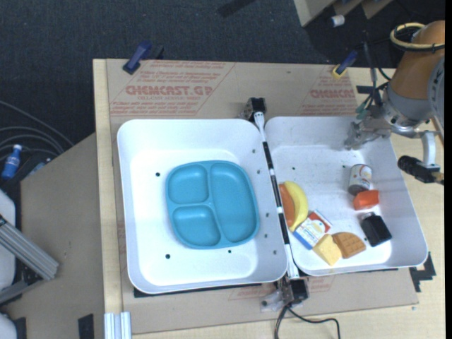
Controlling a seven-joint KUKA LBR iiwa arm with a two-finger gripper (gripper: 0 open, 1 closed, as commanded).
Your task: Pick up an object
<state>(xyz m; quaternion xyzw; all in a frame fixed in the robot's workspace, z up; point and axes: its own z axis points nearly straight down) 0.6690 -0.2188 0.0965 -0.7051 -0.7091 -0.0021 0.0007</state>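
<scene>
Likeliest to be picked: small metal can (359, 179), in the far half of the right bin (413, 256), near that bin's right wall. Probably light and stiff, with a smooth, slippery rounded side; apt to roll or squirt out if pinched off-centre. Best taken across the middle of its body, squarely, with the pinch set across the round rather than along it. Hard to say whether standing or tipped over.

Just in front of the can, nearly touching: small orange block (366, 200), judged light and firm, with flat faces that would grip easily. Further forward: black block (376, 229), then a brown slice of bread (348, 244) touching a yellow wedge of cheese (327, 249), a little carton (311, 230), and a banana (298, 202) lying along the bin's left wall. All likely toy pieces, light and rigid, though not certain from here.

Behind the can, toward the far wall of the same bin: gripper (359, 134), near but apart from the can. Amount of opening not to be made out at this angle; nothing seen in its hold. Short reach forward and down needed to get over the can.

In the left bin (134, 189): blue divided plate (212, 203), well apart from all this
</scene>
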